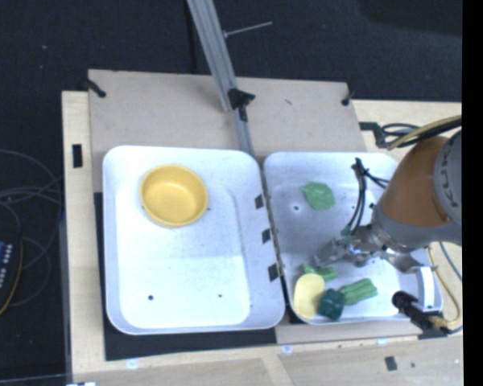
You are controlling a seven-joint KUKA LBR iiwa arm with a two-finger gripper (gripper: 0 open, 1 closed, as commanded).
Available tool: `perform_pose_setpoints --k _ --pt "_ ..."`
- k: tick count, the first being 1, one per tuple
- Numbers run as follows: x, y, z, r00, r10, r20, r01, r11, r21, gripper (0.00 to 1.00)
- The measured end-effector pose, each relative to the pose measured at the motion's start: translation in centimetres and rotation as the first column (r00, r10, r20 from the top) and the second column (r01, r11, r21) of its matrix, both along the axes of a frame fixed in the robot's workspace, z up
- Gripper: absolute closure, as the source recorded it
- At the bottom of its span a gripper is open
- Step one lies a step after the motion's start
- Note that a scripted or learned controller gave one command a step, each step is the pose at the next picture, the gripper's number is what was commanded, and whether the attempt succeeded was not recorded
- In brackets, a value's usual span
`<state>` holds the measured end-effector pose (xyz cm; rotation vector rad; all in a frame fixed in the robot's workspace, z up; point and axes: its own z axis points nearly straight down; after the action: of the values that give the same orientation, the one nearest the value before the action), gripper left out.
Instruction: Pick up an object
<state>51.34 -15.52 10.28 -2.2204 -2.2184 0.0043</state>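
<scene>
The right bin (pixel 294 175) holds several small objects. A light green lump (pixel 317 195) lies near its far side. At the near edge sit a pale yellow piece (pixel 308 293), a dark green block (pixel 332 304) and a light green cylinder (pixel 359 290), close together. A small green piece (pixel 320 272) lies just above them. My gripper (pixel 340 252) hangs low over the middle of the right bin, just above and right of that small green piece, with nothing visibly in it.
A yellow bowl (pixel 174 195) stands in the far left part of the left bin (pixel 185 296). A grey metal rail (pixel 217 55) slants down to the bins' shared far edge. The arm's orange band (pixel 414 187) covers the right bin's right side.
</scene>
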Motion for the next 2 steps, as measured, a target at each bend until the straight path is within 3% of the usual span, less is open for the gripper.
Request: perform_pose_setpoints --k 1,2 --pt "0.2 0.0 1.3 1.000 -0.001 0.006 0.001 1.000 0.001 1.00" --pt "0.9 0.4 5.8 1.000 0.001 0.009 -0.001 1.000 -0.001 1.00"
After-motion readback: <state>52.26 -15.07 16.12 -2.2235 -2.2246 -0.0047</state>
